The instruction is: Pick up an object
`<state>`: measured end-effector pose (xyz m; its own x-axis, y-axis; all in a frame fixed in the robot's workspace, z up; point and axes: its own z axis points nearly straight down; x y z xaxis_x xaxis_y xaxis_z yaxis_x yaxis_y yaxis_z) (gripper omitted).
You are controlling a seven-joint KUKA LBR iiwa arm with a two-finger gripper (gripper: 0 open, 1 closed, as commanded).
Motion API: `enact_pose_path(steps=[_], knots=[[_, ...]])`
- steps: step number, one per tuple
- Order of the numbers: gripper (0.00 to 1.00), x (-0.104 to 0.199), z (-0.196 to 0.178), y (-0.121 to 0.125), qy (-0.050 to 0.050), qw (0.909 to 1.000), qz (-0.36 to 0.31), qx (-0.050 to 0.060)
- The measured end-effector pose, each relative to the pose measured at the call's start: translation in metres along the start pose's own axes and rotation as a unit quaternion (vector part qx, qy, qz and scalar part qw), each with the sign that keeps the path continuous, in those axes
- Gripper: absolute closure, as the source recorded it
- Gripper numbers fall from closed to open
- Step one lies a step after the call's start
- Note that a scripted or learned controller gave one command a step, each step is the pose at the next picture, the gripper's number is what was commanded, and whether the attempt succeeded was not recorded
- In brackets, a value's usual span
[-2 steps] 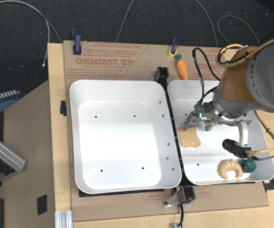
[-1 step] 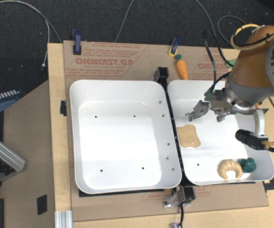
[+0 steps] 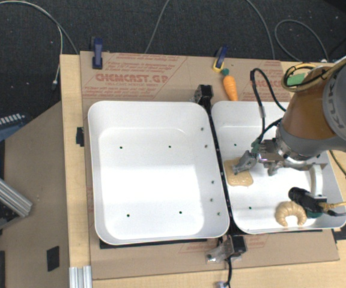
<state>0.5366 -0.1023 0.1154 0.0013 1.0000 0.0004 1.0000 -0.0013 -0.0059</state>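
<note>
1. The left bin has nothing in it, so any pick has to come from the right side.
2. A carrot lies on the bench just beyond the far rim of the right bin. It is outside both bins, and we judge it an unlikely target.
3. A flat beige piece lies on the right bin's floor, close to the wall shared with the left bin. We take it as the thing to pick, since it is nearest the tool.
4. The gripper hangs low over the bin, with its left finger at the beige piece's far edge. The jaws look spread with nothing between them, so there is no grasp yet. We judge it sits slightly off-centre for a clean pinch.
5. A croissant rests near the bin's front rim, apart from the gripper. It is the spare candidate.
6. The arm reaches in from the right, above the bin's far right corner.
</note>
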Motion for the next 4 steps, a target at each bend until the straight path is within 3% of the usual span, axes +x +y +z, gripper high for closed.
enact_pose_path(steps=[1, 2, 3, 4], knots=[[0.00, -0.019, 0.025, 0.041, 0.000, 1.0000, -0.001, -0.003], [0.00, 0.010, 0.029, 0.000, 0.000, 1.0000, -0.001, -0.004], [0.00, -0.001, 0.029, 0.044, 0.000, 1.0000, -0.001, -0.005], [0.00, -0.036, -0.040, 0.044, -0.001, 1.0000, 0.000, -0.006]])
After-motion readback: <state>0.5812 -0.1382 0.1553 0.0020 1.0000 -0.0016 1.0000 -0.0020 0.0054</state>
